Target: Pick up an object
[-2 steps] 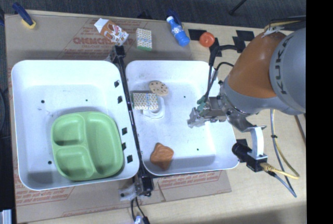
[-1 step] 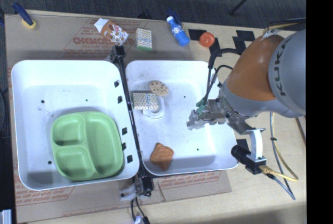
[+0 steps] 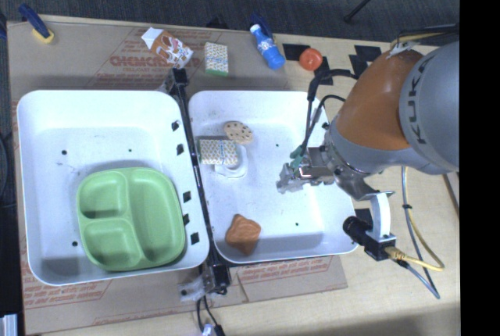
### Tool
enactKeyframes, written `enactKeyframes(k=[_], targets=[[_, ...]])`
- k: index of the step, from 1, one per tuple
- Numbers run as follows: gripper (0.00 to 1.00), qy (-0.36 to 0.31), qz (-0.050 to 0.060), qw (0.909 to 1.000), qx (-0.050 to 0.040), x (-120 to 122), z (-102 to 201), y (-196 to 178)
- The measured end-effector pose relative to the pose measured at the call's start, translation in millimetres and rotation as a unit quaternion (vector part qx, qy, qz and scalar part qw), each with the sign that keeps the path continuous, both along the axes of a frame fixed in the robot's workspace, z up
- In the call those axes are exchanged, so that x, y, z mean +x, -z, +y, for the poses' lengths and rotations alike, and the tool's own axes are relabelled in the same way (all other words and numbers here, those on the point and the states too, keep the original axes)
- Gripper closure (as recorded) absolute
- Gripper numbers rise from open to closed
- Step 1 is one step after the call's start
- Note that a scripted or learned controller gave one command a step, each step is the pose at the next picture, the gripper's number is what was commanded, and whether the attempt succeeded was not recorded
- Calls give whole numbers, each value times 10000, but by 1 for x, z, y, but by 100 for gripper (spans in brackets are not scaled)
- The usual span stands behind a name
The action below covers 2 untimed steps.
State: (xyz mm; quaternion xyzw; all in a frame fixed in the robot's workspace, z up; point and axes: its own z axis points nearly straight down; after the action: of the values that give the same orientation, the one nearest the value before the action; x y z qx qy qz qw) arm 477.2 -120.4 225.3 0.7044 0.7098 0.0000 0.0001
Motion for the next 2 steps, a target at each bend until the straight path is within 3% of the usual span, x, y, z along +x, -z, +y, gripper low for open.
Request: enactKeyframes(k=[1,2], targets=[[100,11,22,10000,5,-1,-36,15],[0,10,20,10000,6,-1,-36,15]])
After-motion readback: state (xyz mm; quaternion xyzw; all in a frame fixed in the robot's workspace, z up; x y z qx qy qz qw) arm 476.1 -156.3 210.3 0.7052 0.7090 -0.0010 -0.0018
